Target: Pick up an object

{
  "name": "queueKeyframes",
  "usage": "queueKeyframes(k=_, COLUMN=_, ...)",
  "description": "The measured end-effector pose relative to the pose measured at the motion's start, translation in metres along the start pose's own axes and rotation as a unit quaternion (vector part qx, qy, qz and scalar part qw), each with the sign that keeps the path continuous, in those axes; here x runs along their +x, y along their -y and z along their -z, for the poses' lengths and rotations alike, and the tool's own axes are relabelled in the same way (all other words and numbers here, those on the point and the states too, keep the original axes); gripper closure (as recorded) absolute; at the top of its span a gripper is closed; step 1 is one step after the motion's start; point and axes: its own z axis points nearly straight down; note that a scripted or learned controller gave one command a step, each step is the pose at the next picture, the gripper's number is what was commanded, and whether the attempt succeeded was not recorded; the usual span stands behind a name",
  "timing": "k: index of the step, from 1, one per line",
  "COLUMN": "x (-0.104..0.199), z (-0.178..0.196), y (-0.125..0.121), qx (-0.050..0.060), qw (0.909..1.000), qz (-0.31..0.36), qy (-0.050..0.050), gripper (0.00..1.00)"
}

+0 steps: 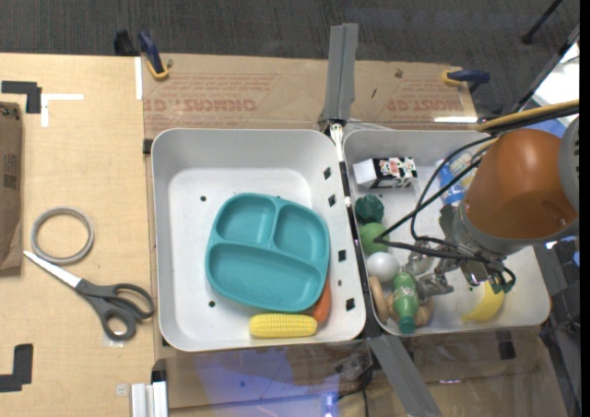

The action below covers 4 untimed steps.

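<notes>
A: Left bin (175, 221), what's the room like?

B: Tight in the middle. The teal tray (268, 252) takes most of the floor, with a corn cob (283, 325) and an orange carrot (323, 303) wedged against its near edge. Bare white along the far wall and the left side.

A: And the right bin (516, 314)?

B: Crowded down its left side: small box (385, 172) at the far end, then green pieces (371, 221), a white ball (381, 266), a green bottle (405, 298). The arm (516, 189) and its cables (424, 212) hang over the middle. A banana (484, 304) lies by the near wall.

A: Any gap?

B: A bare strip between the box and the arm.
</notes>
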Motion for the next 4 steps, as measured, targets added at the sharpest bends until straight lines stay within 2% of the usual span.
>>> queueKeyframes(k=1, x=-0.023, z=0.155, y=0.013, qx=0.000, qw=0.9968, qz=-0.080, qy=-0.001, gripper=1.00)
queueKeyframes(k=2, x=-0.007, z=-0.001, y=0.010, qx=-0.001, qw=0.9978, qz=-0.066, qy=-0.002, gripper=1.00)
queueKeyframes(k=3, x=-0.067, z=0.126, y=-0.067, qx=0.000, qw=0.9936, qz=-0.113, qy=-0.002, gripper=1.00)
queueKeyframes(k=4, x=-0.110, z=0.177, y=0.045, qx=0.000, qw=0.9994, qz=-0.034, qy=0.000, gripper=1.00)
